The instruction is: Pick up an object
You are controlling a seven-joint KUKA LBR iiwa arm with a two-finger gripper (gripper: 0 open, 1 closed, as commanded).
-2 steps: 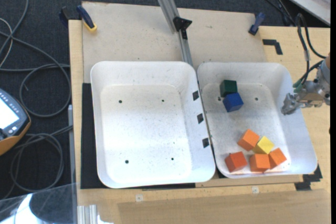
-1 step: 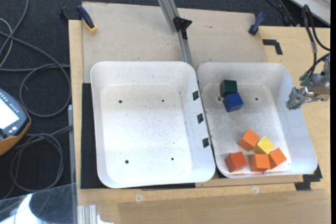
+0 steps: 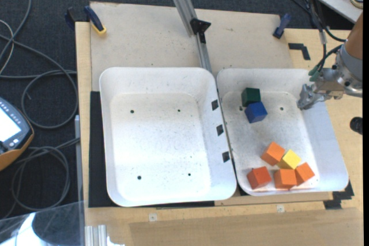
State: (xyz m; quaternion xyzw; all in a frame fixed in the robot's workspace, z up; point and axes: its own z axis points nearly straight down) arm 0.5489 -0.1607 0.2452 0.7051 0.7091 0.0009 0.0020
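Blocks all sit left of the claw (image 3: 305,98), seven total: one green cube (image 3: 251,95), one blue cube (image 3: 255,112), four orange cubes (image 3: 273,154), one yellow cube (image 3: 291,159). Can't tell the claw's state; it's over the right bin (image 3: 326,141).

Arm enters from right edge, wrist angled leftward and down; gripper (image 3: 305,98) low, metallic, finger state unclear.

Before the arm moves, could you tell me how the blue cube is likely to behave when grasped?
The blue cube looks rigid and flat-faced, so it should slide, not roll. It touches the green cube, which a push would probably nudge too.
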